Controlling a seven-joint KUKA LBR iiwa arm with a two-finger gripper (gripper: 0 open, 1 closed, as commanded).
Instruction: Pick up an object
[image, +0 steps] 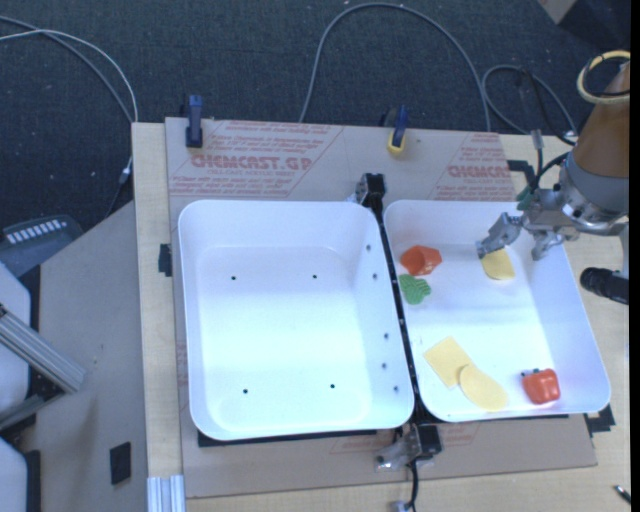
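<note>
My gripper (521, 243) hangs over the back of the right bin (580, 330), open, with nothing between its fingers. A small yellow piece (498, 266) lies on the bin floor just below the left fingertip (496, 239). Further left an orange-red item (421, 260) and a green leafy item (414, 290) sit close to the bin's left wall. Near the front lie a flat yellow square (446, 358), a yellow round slice (484, 389) touching it, and a small red pepper (541, 385).
The left bin (200, 300) stands beside the right one, the two rims meeting along a black divider (385, 290). Blue and yellow clamps (398, 130) hold the board at the back. Cables run behind the bench.
</note>
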